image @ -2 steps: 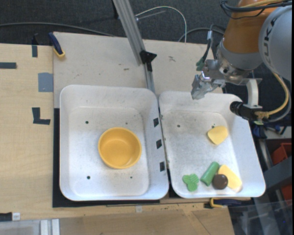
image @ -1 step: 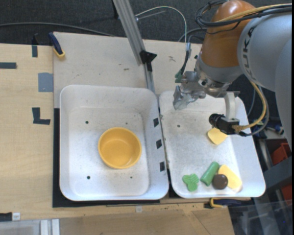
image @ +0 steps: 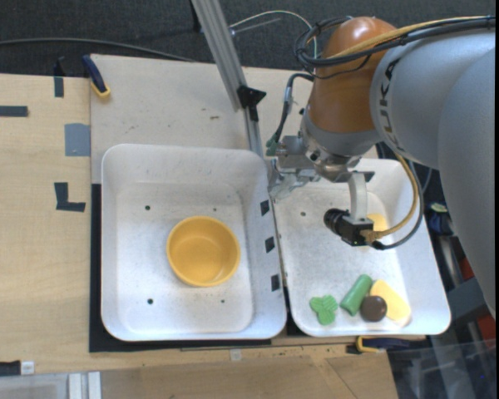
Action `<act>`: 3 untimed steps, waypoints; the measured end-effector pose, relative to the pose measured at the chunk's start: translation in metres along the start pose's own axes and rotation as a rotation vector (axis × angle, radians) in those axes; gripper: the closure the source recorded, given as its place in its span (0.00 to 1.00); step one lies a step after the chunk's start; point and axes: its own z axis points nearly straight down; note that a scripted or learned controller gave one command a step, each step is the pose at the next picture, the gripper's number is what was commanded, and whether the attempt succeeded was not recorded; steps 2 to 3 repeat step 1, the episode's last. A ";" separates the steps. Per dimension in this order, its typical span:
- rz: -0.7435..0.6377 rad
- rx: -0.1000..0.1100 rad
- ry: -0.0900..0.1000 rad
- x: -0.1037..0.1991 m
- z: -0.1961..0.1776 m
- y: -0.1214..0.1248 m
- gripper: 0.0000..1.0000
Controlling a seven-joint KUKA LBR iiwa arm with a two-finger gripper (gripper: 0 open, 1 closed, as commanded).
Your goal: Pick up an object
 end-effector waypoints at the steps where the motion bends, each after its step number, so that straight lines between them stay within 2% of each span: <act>1: -0.001 0.000 0.000 0.052 0.002 -0.035 1.00; 3: -0.001 0.000 0.000 0.052 0.002 -0.035 1.00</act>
